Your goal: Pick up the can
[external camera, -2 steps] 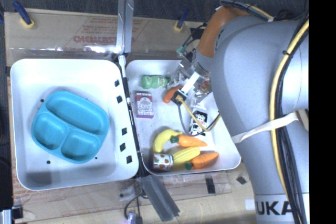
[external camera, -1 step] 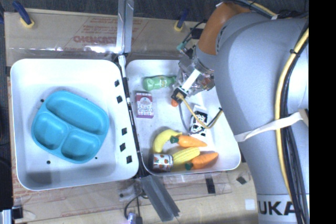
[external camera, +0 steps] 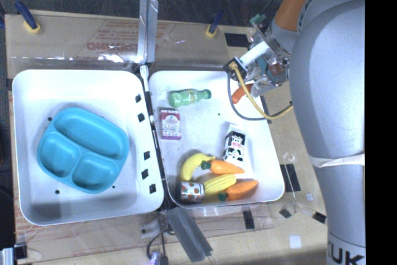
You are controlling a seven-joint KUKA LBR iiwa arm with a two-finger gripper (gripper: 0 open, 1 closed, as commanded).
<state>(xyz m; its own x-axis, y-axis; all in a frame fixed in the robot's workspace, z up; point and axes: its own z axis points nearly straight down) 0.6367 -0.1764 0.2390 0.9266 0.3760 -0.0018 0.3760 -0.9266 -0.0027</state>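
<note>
From above, the tabletop (external camera: 74,31) carries two shallow white bins side by side. The left bin (external camera: 28,133) holds a blue divided plate (external camera: 82,150), lying flat near its middle.

The right bin (external camera: 208,80) holds the rest. The can (external camera: 192,192) lies on its side at the bin's near edge, close to the left corner, its label too small to read. It touches a banana (external camera: 193,164) above it and a corn cob (external camera: 219,184) to its right, and the corn partly covers it. Two carrots lie here too: one carrot (external camera: 226,167) across the banana's end, a second carrot (external camera: 240,190) against the corn. A small cow-print carton (external camera: 234,146) stands just above them. Farther back are a green bottle (external camera: 188,97) on its side and a small red-and-white box (external camera: 170,123).

The arm's large grey body fills the right side, hiding the bench there and cut off at the frame's edge. The claw (external camera: 243,91) hangs over the bin's far right corner, well apart from the can. Cables and brackets crowd it, with something orange at its tip, so I cannot tell how it is set or whether it grips anything.
</note>
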